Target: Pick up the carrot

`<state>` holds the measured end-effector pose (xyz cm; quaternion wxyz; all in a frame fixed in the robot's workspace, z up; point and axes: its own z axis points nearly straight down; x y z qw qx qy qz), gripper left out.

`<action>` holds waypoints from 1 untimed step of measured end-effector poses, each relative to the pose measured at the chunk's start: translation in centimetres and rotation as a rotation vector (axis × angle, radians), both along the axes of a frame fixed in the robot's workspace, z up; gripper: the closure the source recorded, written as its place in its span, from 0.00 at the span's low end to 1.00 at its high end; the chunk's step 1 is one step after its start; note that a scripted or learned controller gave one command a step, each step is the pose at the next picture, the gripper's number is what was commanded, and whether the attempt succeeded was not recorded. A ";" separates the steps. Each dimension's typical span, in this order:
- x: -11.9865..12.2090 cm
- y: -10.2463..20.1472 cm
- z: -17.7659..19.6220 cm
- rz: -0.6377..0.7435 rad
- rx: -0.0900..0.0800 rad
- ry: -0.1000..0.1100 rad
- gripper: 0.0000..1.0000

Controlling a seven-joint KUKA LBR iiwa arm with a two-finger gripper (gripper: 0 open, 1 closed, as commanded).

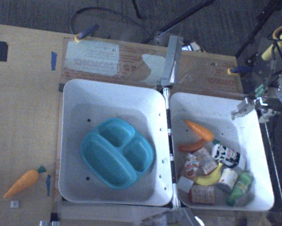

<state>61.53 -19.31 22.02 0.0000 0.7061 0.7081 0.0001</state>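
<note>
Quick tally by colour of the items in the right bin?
Orange: 1, carrot
Red or red-brown: 4, sausage and three small packs
Yellow: 1, banana
Green: 1, bottle
White: 3, carton, can, cube
Total: 10

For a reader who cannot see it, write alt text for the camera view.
An orange carrot lies in the right white bin among small toy groceries, with the end effector above the bin's far right corner. The left bin holds a teal divided plate; another carrot lies on the bench.
</note>
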 end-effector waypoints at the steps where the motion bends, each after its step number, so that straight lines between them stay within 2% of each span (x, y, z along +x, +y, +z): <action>1: 1.0 5.3 -11.4 0.051 -0.001 -0.021 0.00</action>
